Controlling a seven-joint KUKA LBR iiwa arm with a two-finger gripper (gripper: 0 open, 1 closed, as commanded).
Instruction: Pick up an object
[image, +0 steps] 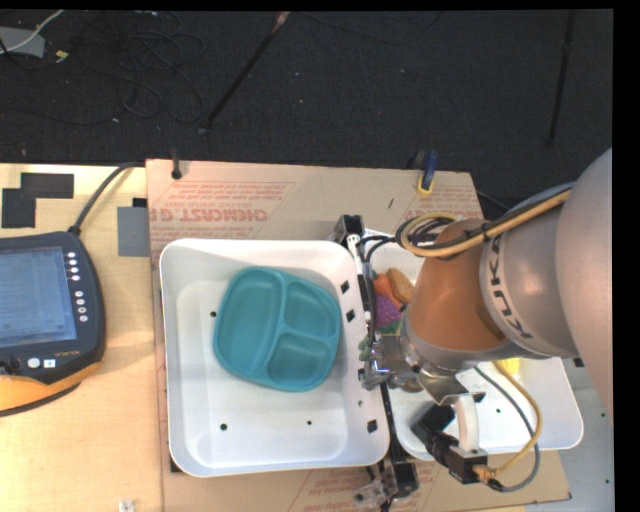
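Observation:
A teal plate (278, 328) with three compartments lies in the left white bin (190, 400). The arm, with its orange band (450, 300), reaches down into the right bin (560, 420) and covers most of it. The gripper (385, 365) is low at that bin's left wall, and its fingers are hidden under the wrist. Small objects peek out beside the wrist: an orange piece (400, 285), a red piece (383, 288), a purple-and-green piece (386, 312) and a yellow bit (510, 368). I see nothing held.
A handheld control pendant (45, 305) lies on the bench at the left. Cardboard (260, 200) sits under the bins. Cables (500, 430) loop off the wrist over the right bin's front. A divider with clips (358, 300) separates the two bins.

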